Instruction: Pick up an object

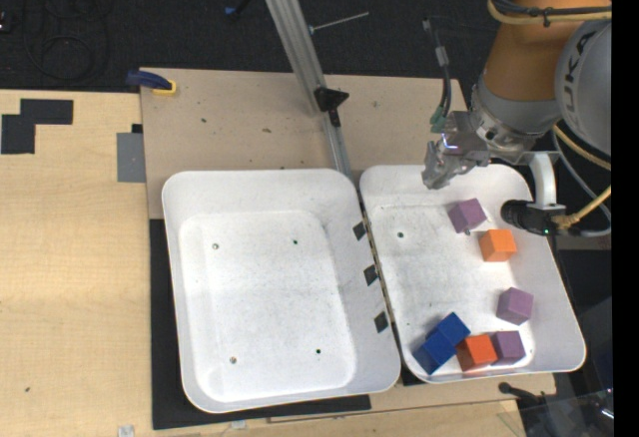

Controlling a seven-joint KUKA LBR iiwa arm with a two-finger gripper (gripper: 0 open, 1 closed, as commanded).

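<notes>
**Desk:** What stands on the bench (250, 126)?

**Photographer:** Two shallow white bins side by side. The left bin (265, 290) lies bare white with a few dark specks. The right bin (429, 265) carries six blocks.

**Desk:** Where is the arm?

**Photographer:** The grey arm (539, 36), with its orange band, reaches in from the right. Its hand (444, 166) hangs over the far end of the right bin, near the back rim. Whether it is apart or together I cannot tell; the tip is too small and blurred. Nothing shows between the tips.

**Desk:** And the blocks?

**Photographer:** A purple block (466, 216) lies just beside the hand, nearest to it, toward the bin's right side. An orange block (497, 244) sits near it, closer to the camera. A second purple block (515, 305) rests by the right rim. In the near corner a blue block (441, 341), a second orange block (477, 351) and a third purple block (508, 346) lie bunched together, touching or nearly so.

**Desk:** Anything else in the picture?

**Photographer:** A slanted metal rail (300, 56) rises from behind the bins, and a row of black clips (369, 274) runs along the seam between them.
</notes>
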